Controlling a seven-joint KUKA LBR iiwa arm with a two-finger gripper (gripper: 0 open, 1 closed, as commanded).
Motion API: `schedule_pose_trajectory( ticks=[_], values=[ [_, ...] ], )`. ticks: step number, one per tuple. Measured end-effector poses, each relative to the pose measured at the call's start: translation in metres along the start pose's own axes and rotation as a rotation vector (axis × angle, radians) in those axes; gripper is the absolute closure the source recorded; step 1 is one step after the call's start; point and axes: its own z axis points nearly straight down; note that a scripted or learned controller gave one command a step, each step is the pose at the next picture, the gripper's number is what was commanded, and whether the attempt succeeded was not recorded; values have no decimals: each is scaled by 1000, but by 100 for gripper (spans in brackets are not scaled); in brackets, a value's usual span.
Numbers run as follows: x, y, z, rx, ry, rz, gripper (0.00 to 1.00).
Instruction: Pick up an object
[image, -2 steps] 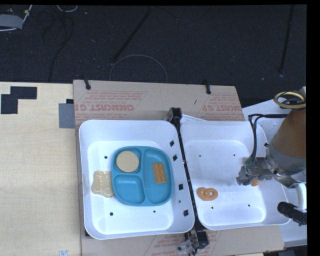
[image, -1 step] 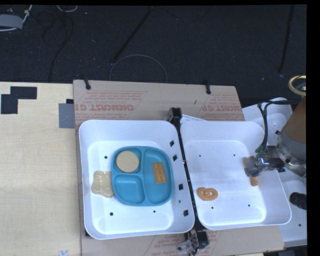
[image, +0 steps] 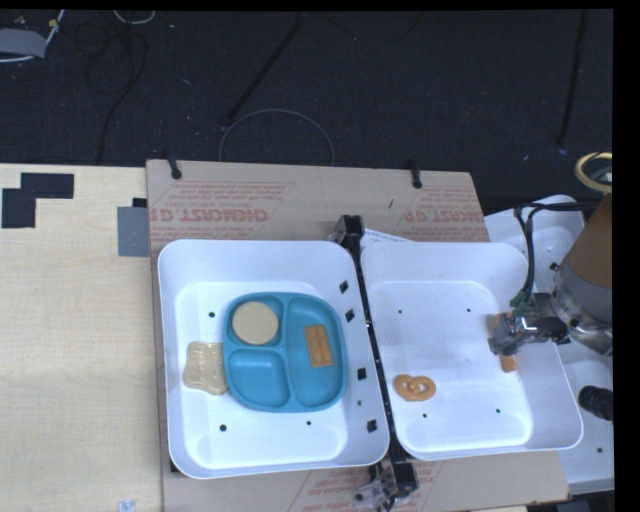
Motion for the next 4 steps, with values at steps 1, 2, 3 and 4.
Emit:
schedule_pose_trajectory(
  ticks=[1, 2, 3, 4],
  values=[
    [57, 14, -9, -1, 2, -6, 100],
    [103, 27, 0, 1, 1, -4, 100],
    [149, 28, 0, 2, 2, -4, 100],
    [200, 41, -11, 0, 1, -5, 100]
  ],
)
